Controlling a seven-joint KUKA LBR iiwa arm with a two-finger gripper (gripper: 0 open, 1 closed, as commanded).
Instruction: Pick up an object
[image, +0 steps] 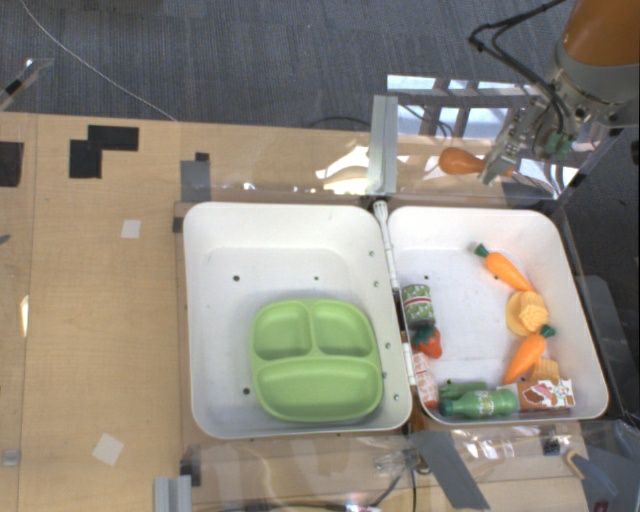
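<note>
Standing side by side on the bench (90, 330) are two shallow white bins. The left bin (215, 260) holds a green divided plate (316, 358) in its near part. The right bin (450, 245) holds several toy foods: a carrot (500, 266) at the far right, a yellow piece (527, 313) below it, a second carrot (525, 355), a small carton (548, 393), a green bottle (480, 402) along the near wall, and a small can (415, 302) near the left wall. The gripper (497, 160) hangs beyond the far edge of the right bin, just beside an orange-brown object (458, 160) there. I cannot tell if its fingers are apart or together.
</note>
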